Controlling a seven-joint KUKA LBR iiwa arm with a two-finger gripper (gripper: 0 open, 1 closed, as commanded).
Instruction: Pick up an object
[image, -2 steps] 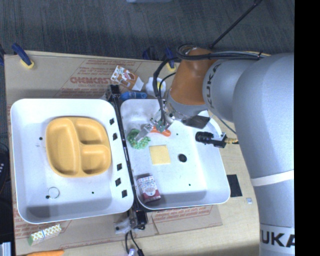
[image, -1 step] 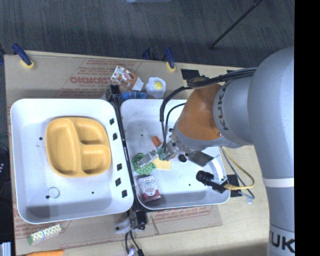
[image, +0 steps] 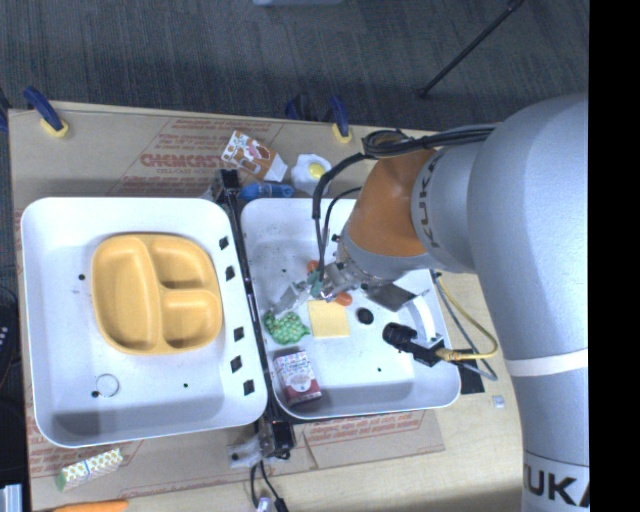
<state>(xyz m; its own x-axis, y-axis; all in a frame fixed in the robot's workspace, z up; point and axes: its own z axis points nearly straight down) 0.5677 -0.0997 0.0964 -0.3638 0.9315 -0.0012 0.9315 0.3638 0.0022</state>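
Gripper (image: 312, 288): I see it low over the right bin (image: 350, 388), reaching in from the right. From this slant I cannot tell whether it is apart, together or clamped on anything.
Yellow square (image: 330, 320): lies flat on the bin floor just below the gripper in my view.
Green lump (image: 285, 326): just beside the yellow square, below and left of the gripper. It is possibly a toy vegetable, but too small for me to be sure.
Red packet (image: 297, 378): further below the gripper, near the bin's front wall.
Small black disc (image: 365, 317): below and right of the gripper, near the yellow square.
Yellow divided tray (image: 155, 292): well left of the gripper, in the left bin (image: 60, 250).
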